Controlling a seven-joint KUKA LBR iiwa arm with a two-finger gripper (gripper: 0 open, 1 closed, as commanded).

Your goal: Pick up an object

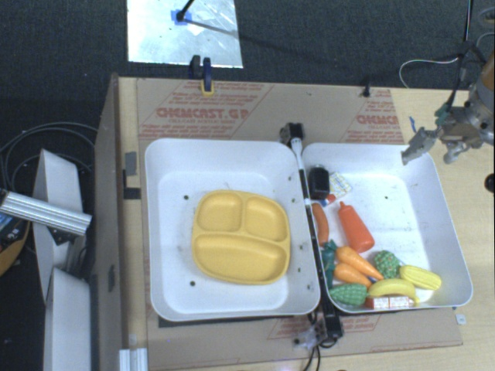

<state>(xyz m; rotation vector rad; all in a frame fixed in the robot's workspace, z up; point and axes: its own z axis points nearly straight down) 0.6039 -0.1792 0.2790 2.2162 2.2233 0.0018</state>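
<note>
My end effector (433, 147) hangs above the far right corner of the right bin (433, 178), two fingers spread apart with nothing between them. The things I could take lie heaped in the near half of that bin: an orange-red bottle (355, 226) lying flat near the middle, a carrot (357, 263) just nearer than it, a yellow banana (391, 287), a yellow corn cob (421, 277), a green lump (386, 263) between carrot and corn, and another green piece (349, 294) at the near wall. All look like toy plastic food, so I judge them light, stiff and rather slick. The bottle seems the best choice, since it lies a little apart from the heap; I would close across its straight body, not its tapered neck. A black block (319, 182) sits by the divider, farther off. The left bin (166, 178) holds a yellow divided plate (240, 236), its compartments bare. Both bins rest on the worktop (255, 103).
</note>
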